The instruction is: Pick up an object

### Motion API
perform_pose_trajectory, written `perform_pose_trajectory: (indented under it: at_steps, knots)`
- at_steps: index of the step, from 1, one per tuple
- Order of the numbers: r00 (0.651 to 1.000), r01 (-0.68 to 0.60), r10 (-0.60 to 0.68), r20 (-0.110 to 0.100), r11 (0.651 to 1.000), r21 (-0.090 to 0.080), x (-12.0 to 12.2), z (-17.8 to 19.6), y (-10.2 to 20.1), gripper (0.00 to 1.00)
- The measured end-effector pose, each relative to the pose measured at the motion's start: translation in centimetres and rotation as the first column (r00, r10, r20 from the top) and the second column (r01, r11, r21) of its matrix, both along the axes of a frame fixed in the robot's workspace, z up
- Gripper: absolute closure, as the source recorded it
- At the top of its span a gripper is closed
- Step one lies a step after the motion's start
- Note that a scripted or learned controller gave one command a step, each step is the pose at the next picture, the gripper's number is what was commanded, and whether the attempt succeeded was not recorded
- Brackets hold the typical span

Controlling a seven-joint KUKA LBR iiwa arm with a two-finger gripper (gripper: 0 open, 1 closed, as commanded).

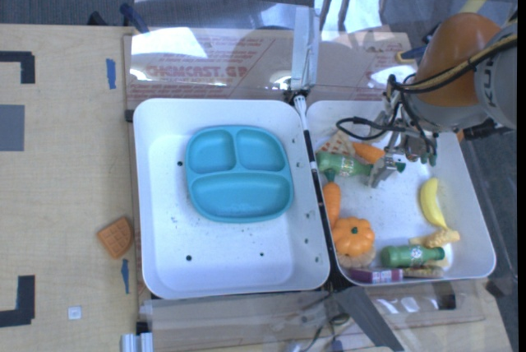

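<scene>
Reaching into the right bin [472, 215], the gripper [385, 171] hangs low beside a green bottle [343, 167]; whether it is open cannot be told. Nothing appears lifted. Judged: pick not yet achieved; grasp and raise remain.

- A light wooden bench [57, 169] seen from above.
- Two shallow white bins sit on it, touching side by side: the left bin [164, 260] and the right bin [477, 235].
- A small waffle-like orange square [116, 237] lies on the bench, just left of the left bin.
</scene>
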State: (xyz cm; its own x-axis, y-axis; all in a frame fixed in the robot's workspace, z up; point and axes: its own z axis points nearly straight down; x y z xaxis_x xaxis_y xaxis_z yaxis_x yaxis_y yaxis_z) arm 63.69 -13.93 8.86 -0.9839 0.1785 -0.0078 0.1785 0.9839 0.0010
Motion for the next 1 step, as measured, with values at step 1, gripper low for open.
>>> perform_pose_trajectory:
  at_steps: [1]
  knots:
    - [0.998,0.068,-0.068,0.001,0.998,-0.003,2.01,-0.02,2.72,0.00]
